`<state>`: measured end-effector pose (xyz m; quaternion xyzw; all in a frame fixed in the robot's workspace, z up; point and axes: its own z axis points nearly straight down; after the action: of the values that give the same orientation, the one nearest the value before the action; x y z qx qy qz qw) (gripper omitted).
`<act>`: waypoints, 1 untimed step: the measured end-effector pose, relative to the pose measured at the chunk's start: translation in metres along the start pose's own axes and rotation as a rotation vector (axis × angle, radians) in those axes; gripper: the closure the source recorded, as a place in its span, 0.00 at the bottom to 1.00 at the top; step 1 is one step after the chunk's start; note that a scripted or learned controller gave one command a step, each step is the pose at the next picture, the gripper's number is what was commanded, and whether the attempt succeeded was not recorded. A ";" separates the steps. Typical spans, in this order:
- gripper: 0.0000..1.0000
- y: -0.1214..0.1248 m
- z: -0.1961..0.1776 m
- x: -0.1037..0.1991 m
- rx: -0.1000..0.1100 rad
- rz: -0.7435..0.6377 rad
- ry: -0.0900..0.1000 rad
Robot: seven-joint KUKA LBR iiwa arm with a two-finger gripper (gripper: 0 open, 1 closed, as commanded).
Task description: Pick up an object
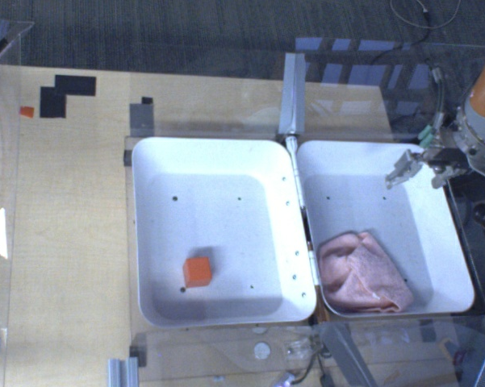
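Your nearest candidate is the pink cloth [361,274] — it lies crumpled in the near left corner of the right bin [436,297], touching the wall shared with the left bin [157,216]. An orange cube [198,272] sits in the left bin's near half, well apart from the cloth. Your claw [417,170] hovers over the right bin's far right corner — fingers spread, gripping nothing. Both bins rest on the tabletop [64,240].
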<state>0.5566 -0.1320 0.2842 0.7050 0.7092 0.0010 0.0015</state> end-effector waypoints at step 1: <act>0.00 -0.015 0.113 0.003 0.000 -0.113 0.001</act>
<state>0.5420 -0.1295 0.1708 0.6638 0.7479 0.0010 0.0013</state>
